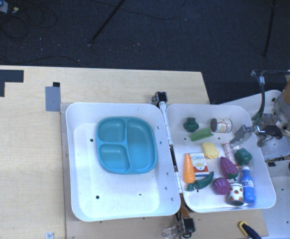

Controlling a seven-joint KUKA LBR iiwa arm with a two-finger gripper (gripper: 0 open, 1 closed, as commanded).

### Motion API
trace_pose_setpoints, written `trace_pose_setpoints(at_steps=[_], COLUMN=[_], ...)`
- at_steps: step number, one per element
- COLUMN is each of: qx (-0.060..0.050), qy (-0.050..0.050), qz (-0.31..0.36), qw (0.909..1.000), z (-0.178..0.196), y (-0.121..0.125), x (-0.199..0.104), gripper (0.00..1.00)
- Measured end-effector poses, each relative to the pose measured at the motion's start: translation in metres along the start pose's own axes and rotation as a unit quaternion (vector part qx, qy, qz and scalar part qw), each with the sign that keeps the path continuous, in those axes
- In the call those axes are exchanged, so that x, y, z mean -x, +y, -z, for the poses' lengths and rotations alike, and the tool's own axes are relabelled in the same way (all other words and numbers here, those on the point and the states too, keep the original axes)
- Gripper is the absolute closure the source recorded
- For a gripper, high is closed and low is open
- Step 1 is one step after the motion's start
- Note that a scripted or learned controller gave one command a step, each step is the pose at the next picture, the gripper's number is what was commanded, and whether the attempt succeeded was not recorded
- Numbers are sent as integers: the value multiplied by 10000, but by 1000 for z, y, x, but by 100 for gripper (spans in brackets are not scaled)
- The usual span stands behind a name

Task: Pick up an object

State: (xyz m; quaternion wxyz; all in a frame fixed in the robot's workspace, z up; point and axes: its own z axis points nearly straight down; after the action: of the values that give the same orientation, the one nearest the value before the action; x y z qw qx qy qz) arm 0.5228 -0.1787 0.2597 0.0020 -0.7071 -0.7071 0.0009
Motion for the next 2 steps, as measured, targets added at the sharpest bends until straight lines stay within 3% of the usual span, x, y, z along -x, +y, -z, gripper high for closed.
trace_pose_setpoints(at_steps=[1, 2], qx=[27, 71], qy=[19, -21], qz=[12, -1], qw=[10000, 10000], z=[-123, -167], y=[26, 28], x=[25, -22], gripper=[0, 0])
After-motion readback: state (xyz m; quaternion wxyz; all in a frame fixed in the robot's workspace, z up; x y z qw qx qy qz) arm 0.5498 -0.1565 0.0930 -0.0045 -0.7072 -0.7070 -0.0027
